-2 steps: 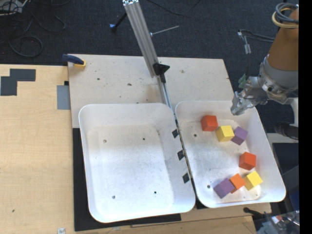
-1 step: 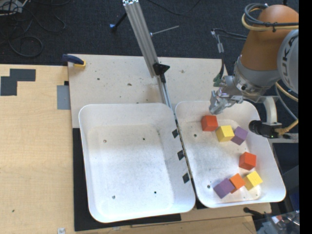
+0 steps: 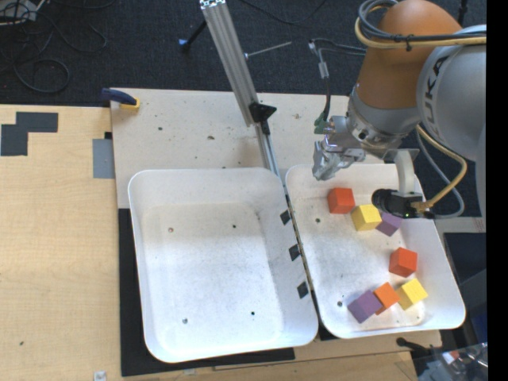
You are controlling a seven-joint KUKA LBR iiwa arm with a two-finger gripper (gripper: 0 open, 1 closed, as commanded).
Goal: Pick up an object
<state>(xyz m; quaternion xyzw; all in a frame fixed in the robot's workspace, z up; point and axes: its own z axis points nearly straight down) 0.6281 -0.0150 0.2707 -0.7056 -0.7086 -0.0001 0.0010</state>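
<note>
Pale wood worktop (image 3: 55, 236), dark carpet (image 3: 119, 30) with cables behind — claw (image 3: 327, 165) over the right bin (image 3: 444, 312), can't tell its grip.

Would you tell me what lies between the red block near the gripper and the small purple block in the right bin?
In the camera view, a yellow block sits between the red block and the small purple block, close against both.

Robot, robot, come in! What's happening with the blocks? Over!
End effector above right bin's far edge, nothing held. Nearest red block just below it. Yellow block close beside red.
</note>
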